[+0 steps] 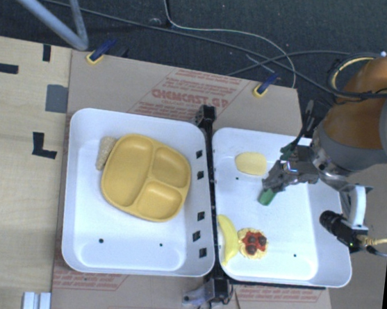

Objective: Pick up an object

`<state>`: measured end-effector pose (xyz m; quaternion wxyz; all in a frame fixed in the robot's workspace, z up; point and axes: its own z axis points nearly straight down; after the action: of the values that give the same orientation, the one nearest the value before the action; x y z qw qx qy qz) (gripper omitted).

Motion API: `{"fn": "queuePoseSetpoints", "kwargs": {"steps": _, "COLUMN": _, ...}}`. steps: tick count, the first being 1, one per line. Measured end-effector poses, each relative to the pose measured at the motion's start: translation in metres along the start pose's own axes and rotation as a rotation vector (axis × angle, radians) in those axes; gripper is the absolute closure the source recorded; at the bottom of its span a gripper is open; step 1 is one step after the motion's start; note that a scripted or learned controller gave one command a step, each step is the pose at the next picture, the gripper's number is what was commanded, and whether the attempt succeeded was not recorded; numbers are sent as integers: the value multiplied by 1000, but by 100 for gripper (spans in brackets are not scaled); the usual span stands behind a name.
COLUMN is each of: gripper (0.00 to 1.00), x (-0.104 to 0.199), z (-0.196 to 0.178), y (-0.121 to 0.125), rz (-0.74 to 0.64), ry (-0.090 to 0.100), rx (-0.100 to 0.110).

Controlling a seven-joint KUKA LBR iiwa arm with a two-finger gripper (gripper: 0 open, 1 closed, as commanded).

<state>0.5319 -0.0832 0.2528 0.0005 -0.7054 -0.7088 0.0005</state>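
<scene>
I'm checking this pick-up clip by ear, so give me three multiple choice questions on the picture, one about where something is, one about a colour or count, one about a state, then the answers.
1. Where does the yellow divided plate lie?
A. left bin
B. right bin
C. on the cardboard

2. What colour is the small object at the gripper tip?
A. red
B. green
C. blue

3. How does the banana lie?
A. on the plate
B. lifted by the arm
C. on the right bin floor

Answers: 1 A, it fills the left bin. 2 B, it shows green. 3 C, it rests by the bin's left wall.
</scene>
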Motion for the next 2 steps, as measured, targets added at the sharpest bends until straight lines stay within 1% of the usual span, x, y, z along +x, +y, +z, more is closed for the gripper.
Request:
{"fn": "queuePoseSetpoints", "kwargs": {"steps": 1, "gripper": 100, "x": 48, "z": 14, "y": 12, "rz": -1, "ry": 0, "rx": 2}}
{"fn": "queuePoseSetpoints", "kwargs": {"steps": 2, "gripper": 100, "x": 94, "z": 27, "y": 18, "rz": 0, "ry": 0, "rx": 2}}
